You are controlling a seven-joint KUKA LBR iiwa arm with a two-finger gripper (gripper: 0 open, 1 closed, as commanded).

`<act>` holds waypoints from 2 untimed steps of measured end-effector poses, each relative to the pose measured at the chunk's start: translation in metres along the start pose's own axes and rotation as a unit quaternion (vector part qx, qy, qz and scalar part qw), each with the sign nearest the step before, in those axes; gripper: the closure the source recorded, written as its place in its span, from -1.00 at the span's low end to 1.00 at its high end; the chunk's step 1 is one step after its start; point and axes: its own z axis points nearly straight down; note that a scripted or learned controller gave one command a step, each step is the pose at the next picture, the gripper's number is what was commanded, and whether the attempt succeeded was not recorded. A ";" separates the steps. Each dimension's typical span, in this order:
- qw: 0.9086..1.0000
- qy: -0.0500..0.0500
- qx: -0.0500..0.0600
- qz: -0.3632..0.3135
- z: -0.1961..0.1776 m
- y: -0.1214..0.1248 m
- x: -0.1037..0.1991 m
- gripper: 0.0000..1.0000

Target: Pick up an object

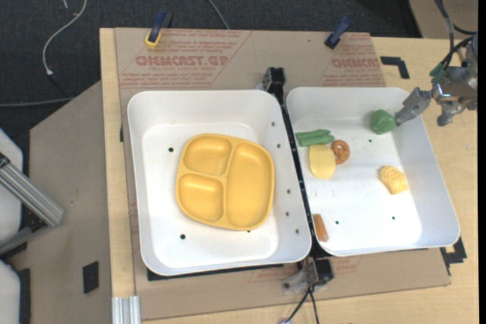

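My hand (427, 106) sits at the far right rim of the right bin (425, 235), up near its back corner. One grey finger (411, 105) slants down toward a green block (382, 121) and its tip is just beside that block, perhaps touching it. A second finger shows further right, over the bench (114, 186), well apart from the first, so my hand is spread and nothing lies between the fingers.

The green block rests on the bin floor near the back wall. Left of it, close to the wall shared with the other bin, a long green piece (314, 137) lies flat, with a pale yellow piece (321, 162) just in front of it and an orange ring (340, 151) touching that piece's right side. A ridged yellow piece (392, 179) lies alone toward the right. A small orange stick (320, 227) lies at the front left edge.

The left bin (156, 239) holds a yellow divided plate (225, 180)
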 end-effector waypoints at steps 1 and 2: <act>1.000 -0.001 -0.006 -0.002 -0.006 0.002 0.001 -1.00; 1.000 0.000 -0.002 -0.001 0.051 -0.007 -0.001 -1.00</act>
